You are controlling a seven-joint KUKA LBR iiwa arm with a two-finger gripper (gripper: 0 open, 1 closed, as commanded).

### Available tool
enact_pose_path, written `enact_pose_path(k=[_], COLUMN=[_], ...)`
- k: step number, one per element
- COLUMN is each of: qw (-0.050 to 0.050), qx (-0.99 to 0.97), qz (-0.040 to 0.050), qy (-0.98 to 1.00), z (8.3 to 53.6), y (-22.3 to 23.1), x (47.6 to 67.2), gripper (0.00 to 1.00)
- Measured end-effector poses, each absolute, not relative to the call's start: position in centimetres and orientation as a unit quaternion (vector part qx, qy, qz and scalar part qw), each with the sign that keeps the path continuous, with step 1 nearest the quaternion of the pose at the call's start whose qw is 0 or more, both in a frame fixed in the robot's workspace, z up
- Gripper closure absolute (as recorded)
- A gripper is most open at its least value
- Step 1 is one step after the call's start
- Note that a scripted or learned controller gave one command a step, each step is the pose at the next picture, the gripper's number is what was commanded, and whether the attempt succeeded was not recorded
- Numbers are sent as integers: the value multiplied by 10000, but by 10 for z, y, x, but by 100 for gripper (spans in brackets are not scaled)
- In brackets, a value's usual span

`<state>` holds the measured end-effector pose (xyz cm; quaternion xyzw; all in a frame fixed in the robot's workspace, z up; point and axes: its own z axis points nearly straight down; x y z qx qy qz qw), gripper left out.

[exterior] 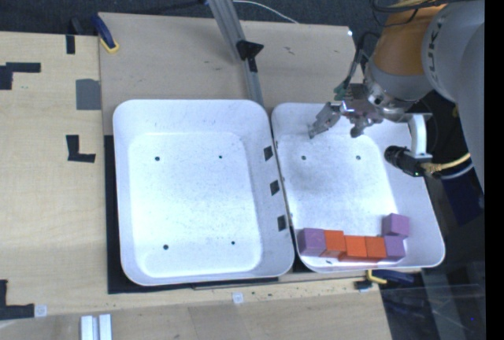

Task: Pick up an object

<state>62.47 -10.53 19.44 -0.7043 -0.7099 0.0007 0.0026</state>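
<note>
The claw hangs released, holding nothing, at 12 o'clock of the right bin; the blocks lie at 6 o'clock.

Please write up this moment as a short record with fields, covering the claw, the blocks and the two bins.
claw: over the far end of the right bin, nothing seen between its fingers
right bin: holds all the blocks
blocks: purple and orange, clustered along the near edge of the right bin
purple blocks: one at the left end of the row, two stacked or adjoining at the right end
orange blocks: in the middle of the row
left bin: white, beside the right bin
task state: no block lifted yet
</note>
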Motion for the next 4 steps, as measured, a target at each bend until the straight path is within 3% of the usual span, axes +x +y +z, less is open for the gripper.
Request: enact_pose_path(k=[1, 2, 3, 4], qw=[13, 0, 20, -17], qx=[-7079, -7044, -7052, -7045], qz=[25, -15, 7, -24], qy=[-7063, -7098, -7090, -7097], z=[159, 194, 192, 233], y=[-145, -81, -33, 13], x=[606, 609, 580, 636], gripper=[0, 0, 0, 0])
